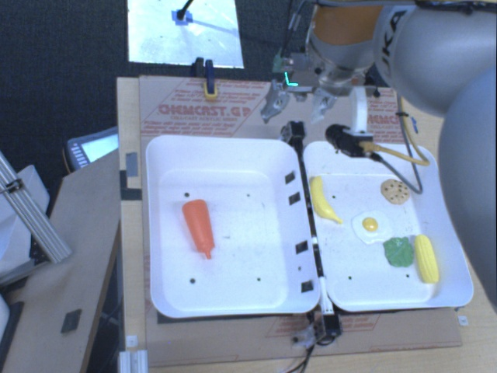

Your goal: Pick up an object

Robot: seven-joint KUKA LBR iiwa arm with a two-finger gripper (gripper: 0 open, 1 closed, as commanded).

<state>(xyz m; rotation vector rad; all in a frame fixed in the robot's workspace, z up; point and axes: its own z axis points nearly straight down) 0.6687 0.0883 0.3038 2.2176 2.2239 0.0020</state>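
1. While my arm [435, 53] reaches in from the right of the view, the desk [130, 286] spreads widest beneath it. It is topped by a brown sheet [194, 109] with red lettering that carries both bins.
2. My arm is grey with an orange band above the wrist. It takes up the upper right corner, with the wrist pointing down toward the far edge of the bins.
3. One white bin [159, 208] sits on the view's left.
4. The other white bin [450, 286] sits just beside it on the view's right. The two meet along a middle seam marked by black clips [295, 200].
5. My hand [293, 116] hangs above the far end of that seam, over the brown sheet. Its two fingers are spread apart and released, with nothing between them.
6. A carrot [198, 225] lies in the view's left bin, left of the middle, thick end toward the far side. It is well apart from my hand.
7. A banana [322, 200] lies in the other bin, close along the seam wall.
8. A corn cob [425, 257] lies near that bin's right wall.
9. A fried egg [371, 226] lies between the banana and the corn cob.
10. A green leafy piece [398, 251] lies just beside the corn cob.
11. A cookie [394, 191] lies beyond the fried egg, toward the far side.
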